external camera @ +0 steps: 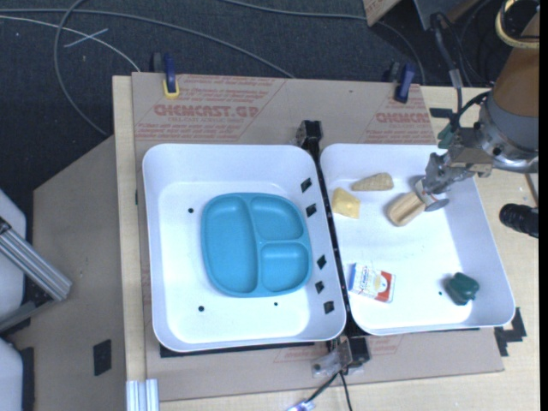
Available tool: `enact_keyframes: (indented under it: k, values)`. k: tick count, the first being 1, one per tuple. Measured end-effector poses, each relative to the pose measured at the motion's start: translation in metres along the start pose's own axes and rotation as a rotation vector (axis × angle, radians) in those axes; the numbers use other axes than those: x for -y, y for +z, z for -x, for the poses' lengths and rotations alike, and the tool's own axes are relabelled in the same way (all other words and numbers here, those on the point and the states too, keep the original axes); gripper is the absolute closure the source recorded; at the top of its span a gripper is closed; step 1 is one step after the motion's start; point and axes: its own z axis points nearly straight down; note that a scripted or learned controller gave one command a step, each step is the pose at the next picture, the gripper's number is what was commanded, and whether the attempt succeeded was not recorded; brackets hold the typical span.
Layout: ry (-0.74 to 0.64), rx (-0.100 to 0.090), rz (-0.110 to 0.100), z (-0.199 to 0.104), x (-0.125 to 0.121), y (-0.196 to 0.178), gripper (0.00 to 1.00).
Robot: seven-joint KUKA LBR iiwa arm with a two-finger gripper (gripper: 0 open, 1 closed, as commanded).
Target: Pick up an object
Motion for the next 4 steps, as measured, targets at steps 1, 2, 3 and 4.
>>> enact_keyframes:
  k: [1,2,3,4]
  values:
    - [0.001,0.000,-0.001,-0.044,-0.026,0.002,1.00]
    - [-0.001,-0.002,-0.006,-0.095,-0.037,0.021,1.00]
    - [-0.002,-0.002,-0.001,-0.152,-0.057,0.028,1.00]
    - [0.001,-0.001,-0.001,-0.194,-0.077,0.033,1.00]
